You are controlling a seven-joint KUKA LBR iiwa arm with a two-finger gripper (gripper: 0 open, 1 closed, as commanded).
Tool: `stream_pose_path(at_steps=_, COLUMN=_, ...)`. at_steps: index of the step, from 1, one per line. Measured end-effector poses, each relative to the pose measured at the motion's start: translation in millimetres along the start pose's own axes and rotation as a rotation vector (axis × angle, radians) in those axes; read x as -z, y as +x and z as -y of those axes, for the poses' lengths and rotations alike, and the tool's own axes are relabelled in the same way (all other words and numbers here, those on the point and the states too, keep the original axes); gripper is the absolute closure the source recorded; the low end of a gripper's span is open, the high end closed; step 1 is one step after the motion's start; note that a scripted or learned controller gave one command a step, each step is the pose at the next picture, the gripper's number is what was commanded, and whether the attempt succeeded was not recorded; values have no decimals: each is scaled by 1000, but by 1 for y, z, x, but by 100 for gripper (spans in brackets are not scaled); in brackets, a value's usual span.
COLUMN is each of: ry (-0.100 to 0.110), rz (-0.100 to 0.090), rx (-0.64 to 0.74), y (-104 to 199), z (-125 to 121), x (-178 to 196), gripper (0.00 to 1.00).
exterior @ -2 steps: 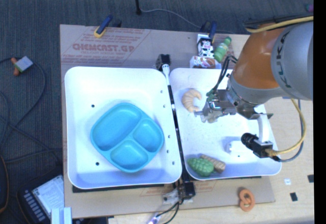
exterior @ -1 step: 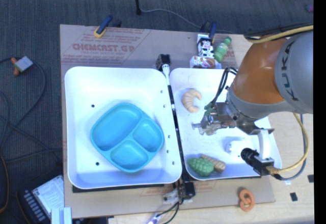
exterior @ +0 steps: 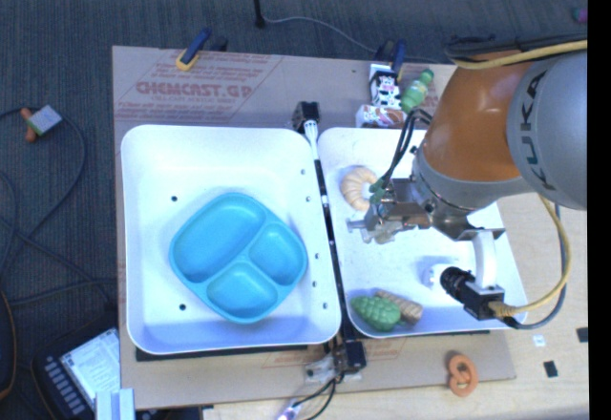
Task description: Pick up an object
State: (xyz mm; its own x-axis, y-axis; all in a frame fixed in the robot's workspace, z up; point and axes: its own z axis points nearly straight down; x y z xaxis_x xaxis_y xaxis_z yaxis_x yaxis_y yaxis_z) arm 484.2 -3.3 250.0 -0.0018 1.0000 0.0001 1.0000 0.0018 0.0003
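Observation:
My gripper (exterior: 380, 220) hangs over the right bin (exterior: 336, 246), near its left-middle part, under the grey and orange arm. Just up and left of it lies a pale orange shrimp-like toy (exterior: 358, 184), partly covered by the gripper. A green bumpy toy (exterior: 376, 312) and a tan striped piece (exterior: 405, 305) lie at the bin's front edge. A small white object (exterior: 431, 271) rests on the bin floor to the right of the gripper. The left bin (exterior: 153, 170) holds a blue divided plate (exterior: 239, 256).
A black cable and connector (exterior: 470, 292) hang off the arm over the right bin's front right. Behind the bins stand a small printed box (exterior: 382, 98) and a green item (exterior: 417, 89). An orange ring (exterior: 462, 374) lies on the bench in front.

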Motion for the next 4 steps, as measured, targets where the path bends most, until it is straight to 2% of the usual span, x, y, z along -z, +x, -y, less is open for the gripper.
stream_pose_path(at_steps=1, ry=3, rz=1, rx=-1, y=37, z=1, x=-11, gripper=100)
stream_pose_path(at_steps=2, ry=2, rz=0, rx=0, y=53, z=1, x=-7, gripper=100)
stream_pose_path(at_steps=3, ry=3, rz=0, rx=0, y=92, z=1, x=-7, gripper=100)
stream_pose_path(at_steps=4, ry=1, rz=3, rx=-4, y=-24, z=1, x=-14, gripper=100)
